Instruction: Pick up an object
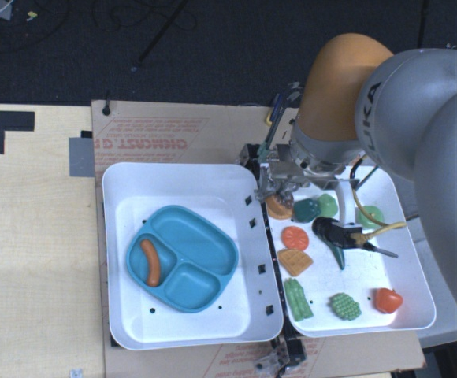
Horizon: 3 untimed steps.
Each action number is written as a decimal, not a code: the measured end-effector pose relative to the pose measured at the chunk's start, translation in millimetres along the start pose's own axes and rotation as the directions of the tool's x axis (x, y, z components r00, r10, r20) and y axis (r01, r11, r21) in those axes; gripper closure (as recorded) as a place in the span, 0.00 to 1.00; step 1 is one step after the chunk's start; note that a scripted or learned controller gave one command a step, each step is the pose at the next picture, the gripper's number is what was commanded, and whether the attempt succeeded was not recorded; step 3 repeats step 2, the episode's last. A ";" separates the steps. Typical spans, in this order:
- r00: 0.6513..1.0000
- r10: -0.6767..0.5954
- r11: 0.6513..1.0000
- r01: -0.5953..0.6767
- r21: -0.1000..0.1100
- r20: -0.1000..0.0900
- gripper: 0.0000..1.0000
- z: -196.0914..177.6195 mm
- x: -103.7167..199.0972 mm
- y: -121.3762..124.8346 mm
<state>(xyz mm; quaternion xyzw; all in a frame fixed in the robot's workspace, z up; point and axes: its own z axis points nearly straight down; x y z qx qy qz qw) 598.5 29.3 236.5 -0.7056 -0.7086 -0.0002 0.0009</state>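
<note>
Grey arm (417, 124) looms closest, its end effector (280, 186) low over the right bin (417, 305), just above an orange-brown toy (279, 207) at the crowded upper-left corner. Whether it is spread or pinching, I cannot tell. A good pick probably needs a straight descent centred on one piece, clear of the bin wall.

High slanted overhead view, both bins (118, 211)

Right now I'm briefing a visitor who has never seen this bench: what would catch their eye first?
The big grey arm with its orange band reaches in from the right, over the right bin's far end. A blue divided plate fills the left bin, with a sausage in one compartment. Small toy foods dot the right bin, including a red tomato.
</note>
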 end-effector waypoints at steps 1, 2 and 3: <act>1.000 0.003 1.000 -0.003 0.005 0.002 1.00 18.9 8.9 -7.3; 1.000 0.005 1.000 -0.005 0.003 0.002 1.00 17.5 3.9 -8.0; 1.000 0.005 1.000 -0.005 0.003 0.002 1.00 17.5 3.9 -8.0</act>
